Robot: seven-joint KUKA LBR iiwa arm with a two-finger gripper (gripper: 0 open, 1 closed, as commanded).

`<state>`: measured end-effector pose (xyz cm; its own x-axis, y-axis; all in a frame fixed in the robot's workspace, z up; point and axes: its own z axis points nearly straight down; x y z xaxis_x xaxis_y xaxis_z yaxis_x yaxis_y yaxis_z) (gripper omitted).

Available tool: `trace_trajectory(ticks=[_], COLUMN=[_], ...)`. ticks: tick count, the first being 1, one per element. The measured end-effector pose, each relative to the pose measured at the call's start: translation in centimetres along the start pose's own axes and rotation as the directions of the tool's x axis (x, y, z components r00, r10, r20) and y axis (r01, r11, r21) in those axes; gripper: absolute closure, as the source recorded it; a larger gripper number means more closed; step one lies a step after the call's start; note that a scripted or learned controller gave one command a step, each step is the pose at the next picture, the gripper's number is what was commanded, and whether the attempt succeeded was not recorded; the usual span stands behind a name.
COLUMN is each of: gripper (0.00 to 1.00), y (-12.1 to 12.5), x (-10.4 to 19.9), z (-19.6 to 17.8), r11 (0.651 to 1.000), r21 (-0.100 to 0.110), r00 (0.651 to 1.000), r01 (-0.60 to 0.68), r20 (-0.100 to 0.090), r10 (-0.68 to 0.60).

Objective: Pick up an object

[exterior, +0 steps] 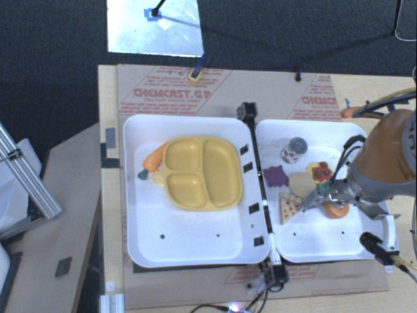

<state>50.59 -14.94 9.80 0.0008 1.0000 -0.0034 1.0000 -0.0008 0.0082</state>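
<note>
The right bin (313, 243) holds several toy foods. A small tin can (295, 149) stands at the back, with a purple piece (275, 175) to its left front. Nearer the middle lie a beige round piece (301, 184), a red and orange piece (320, 172) and a pizza slice (288, 208). My gripper (324, 197) hangs low over the bin's middle right, just right of the beige piece and the pizza slice. An orange round piece (337, 210) lies right beneath the wrist, partly hidden by it.
The left bin (195, 243) carries a yellow divided plate (201, 173) with an orange carrot (154, 156) against its left side. A black divider (257, 181) runs between the bins. The grey arm (391, 155) covers the right bin's right edge.
</note>
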Motion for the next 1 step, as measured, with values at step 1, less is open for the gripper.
trace_trajectory(ticks=[1], gripper=[1.0], y=[0.02], x=[0.08], z=[-0.83], r11=[1.0], r21=[0.001], r00=[1.0], r01=[0.001], r20=[-0.002], r10=[-0.001])
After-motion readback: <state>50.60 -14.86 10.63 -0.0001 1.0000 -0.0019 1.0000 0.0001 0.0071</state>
